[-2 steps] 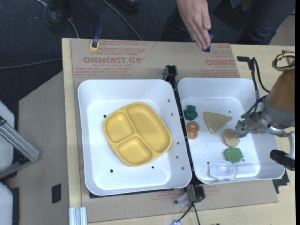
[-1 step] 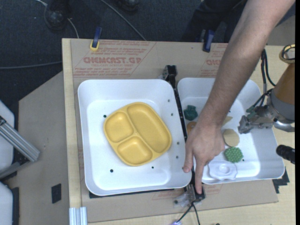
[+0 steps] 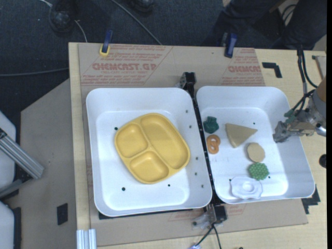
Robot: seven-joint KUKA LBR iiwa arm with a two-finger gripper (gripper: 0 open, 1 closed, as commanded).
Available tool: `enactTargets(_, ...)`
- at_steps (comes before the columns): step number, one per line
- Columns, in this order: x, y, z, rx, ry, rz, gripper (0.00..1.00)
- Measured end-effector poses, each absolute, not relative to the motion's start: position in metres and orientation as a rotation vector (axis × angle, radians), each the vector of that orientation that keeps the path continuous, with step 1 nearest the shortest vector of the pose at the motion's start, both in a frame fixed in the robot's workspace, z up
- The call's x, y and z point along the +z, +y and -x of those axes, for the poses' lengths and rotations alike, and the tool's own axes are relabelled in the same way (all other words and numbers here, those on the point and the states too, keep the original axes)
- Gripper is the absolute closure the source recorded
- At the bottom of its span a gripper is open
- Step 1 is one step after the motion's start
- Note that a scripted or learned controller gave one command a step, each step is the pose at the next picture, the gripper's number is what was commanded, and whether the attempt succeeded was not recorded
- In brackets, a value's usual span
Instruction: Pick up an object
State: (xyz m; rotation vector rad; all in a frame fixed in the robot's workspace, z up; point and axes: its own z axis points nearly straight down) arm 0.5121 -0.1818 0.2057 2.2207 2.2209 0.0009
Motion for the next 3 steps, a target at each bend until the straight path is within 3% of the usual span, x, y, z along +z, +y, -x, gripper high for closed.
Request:
enactTargets(1, 0.254, -0.181, -0.507, 0.001, 2.221, -2.221, 1.00)
enactTargets(2, 0.249, -0.138, -0.519, 0.000, 2.221, -2.221, 1.00)
enactTargets(3, 0.246, -0.097, -0.545, 0.001, 2.221, -2.222, 1.00)
